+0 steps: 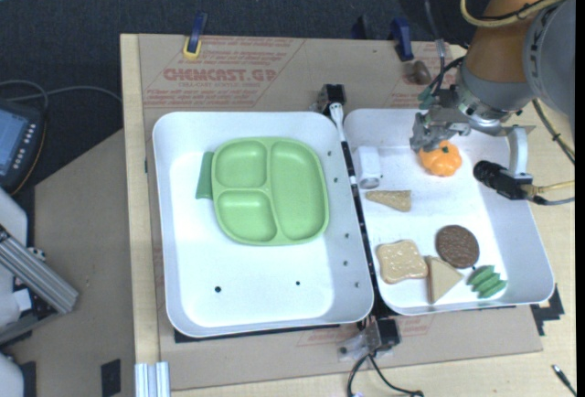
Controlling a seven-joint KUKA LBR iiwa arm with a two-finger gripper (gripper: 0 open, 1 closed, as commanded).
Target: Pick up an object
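Cardboard-topped surface [274, 66], two bins. End effector [433, 135] low in right bin [521, 230], at orange [441, 159]; opening: cannot tell. Risk: round orange rolls away, grasp closes empty.

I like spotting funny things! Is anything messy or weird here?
Nothing looks spilled or broken. The green plate sits a bit crooked in the left bin. The toy foods lie scattered in the right bin, with the hand over the orange one.
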